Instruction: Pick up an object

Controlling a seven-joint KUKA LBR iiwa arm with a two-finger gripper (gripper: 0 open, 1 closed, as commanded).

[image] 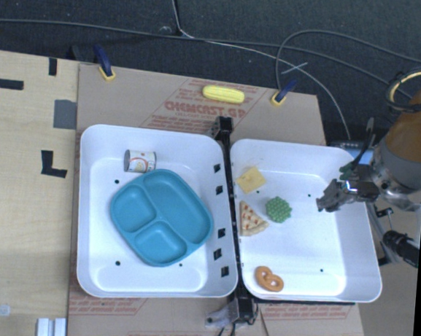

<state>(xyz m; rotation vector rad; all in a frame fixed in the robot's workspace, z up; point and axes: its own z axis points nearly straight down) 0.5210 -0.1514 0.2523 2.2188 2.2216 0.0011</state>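
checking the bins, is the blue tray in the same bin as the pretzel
No, the blue tray lies in the left bin, the pretzel in the right bin.

A blue tray (161, 217) is lying in the left bin (91, 190), a small can (139, 162) sitting near its far-left corner. In the right bin (348, 263), cheese (251, 180), pizza (250, 220) and broccoli (278, 209) are clustering by the left wall, a pretzel (268, 279) lying near the front-left corner. The gripper (328, 200) is hovering by the right edge.

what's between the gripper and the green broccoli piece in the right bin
Nothing: in the camera view, just bare white bin floor runs from the gripper to the green broccoli piece.
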